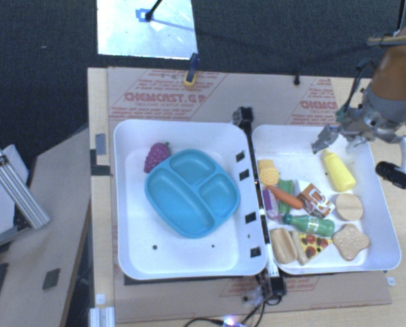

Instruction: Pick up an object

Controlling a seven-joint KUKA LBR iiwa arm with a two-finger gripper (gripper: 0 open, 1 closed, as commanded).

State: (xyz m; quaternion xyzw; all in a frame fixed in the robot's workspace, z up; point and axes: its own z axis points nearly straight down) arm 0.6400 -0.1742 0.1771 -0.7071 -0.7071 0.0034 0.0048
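Dark carpet surrounds a pale bench (67,182) topped with printed cardboard, on which two white bins sit side by side. Left bin (131,251) holds a blue divided plate (191,193) in its middle, with purple grapes (157,156) touching the plate's far-left edge. Right bin (383,240) carries the clutter: a yellow bottle (339,171) toward the far right, a corn piece (268,173) by the left wall, a carrot (285,197), a small printed box (316,199), a green bottle (310,224) lying on its side, a round bun (349,207), toast (351,242), a pizza slice (313,246) and a hot dog (282,244) at the near edge.

The arm (396,80) comes in from the right, and its gripper (339,136) hangs over the far part of the right bin, just beyond the yellow bottle's cap. Its fingers look spread apart, one grey tip pointing left at the bin floor, and nothing sits between them.

My reading is that this is the approach step: no object has been taken, and every item lies in its bin. The yellow bottle is nearest and stands fairly free of its neighbours, so it seems the likely target. The next move would call for shifting toward the near side so the fingers straddle the bottle's body across its narrow width, then descending and closing. A smooth rounded bottle may roll or squirt out if gripped off-centre.
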